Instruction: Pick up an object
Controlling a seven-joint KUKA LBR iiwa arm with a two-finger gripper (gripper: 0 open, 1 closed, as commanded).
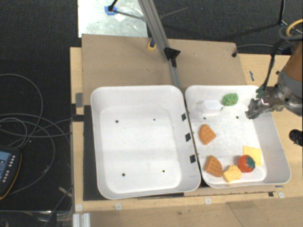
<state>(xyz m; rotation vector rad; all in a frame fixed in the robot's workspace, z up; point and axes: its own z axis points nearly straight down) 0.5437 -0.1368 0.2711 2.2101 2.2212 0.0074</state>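
even bright overhead light, soft shadows, mild glare on white bins (142,94), slightly soft focus.

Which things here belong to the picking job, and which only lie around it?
For the job: hand; green piece; white piece; two waffles; tomato; two yellow pieces; right bin.

Lying about: left bin; cables; handset; pole.

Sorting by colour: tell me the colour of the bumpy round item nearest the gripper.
Green. The bumpy round item shows clearly in the camera view.
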